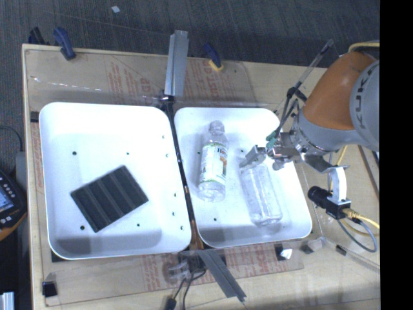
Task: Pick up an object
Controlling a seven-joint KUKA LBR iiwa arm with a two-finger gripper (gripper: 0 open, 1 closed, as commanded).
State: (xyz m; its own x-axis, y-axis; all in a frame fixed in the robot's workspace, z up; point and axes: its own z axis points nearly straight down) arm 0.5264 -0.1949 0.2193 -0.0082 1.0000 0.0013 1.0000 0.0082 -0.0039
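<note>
Now labelled bottle (213, 160) lies lengthwise, cap toward far rim; end effector (258, 155) state unclear.

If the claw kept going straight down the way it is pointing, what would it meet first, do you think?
Most likely the clear unlabelled bottle lying in the right bin: the claw sits over its upper end, though the height between them is unclear.

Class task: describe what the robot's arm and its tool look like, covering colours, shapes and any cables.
The arm is rounded and grey with a broad orange band above the wrist. Its tool is small, metal-grey, with dark parts. Thin dark cables run beside the arm.
</note>
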